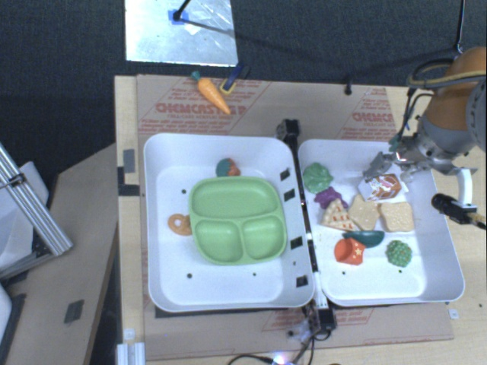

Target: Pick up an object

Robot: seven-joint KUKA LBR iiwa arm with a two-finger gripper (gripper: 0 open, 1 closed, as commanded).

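Arm comes in from the right, gripper low over the right bin, at a white-and-red packet near the bin's back — can't tell jaw state, nor if it touches. Just below: toast slices, a green broccoli piece, a red pepper. Left bin has a green divided plate w/ a small pretzel beside it.

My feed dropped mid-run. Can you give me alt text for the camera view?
The gripper hovers over the right bin, above a wrapped snack beside toy bread slices, broccoli and a red pepper. The left bin holds a green divided plate.
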